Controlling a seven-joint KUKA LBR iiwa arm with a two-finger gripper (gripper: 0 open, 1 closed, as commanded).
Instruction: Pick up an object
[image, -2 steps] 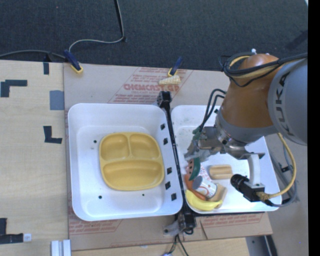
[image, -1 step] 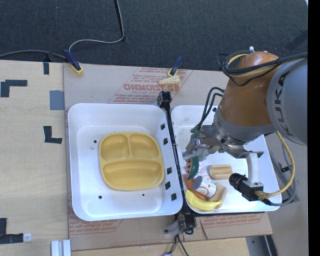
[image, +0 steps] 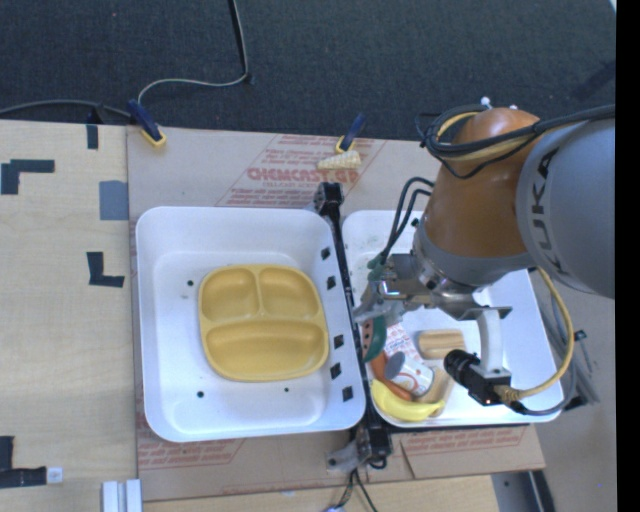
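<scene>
a dark grey carpeted floor (image: 330, 50) is seen across the top, crossed by a thin pale cable (image: 238, 40). below it a light wooden bench top (image: 55, 330) is laid out — marked at its left with dark tape pieces (image: 100, 270). a brown cardboard sheet (image: 290, 170) with red print is spread over the bench and held at its far edge by two blue-and-yellow clamps (image: 146, 122). the scene is lit evenly.

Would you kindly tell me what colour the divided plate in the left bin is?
The divided plate is yellow, seen clearly in the camera view.
</scene>
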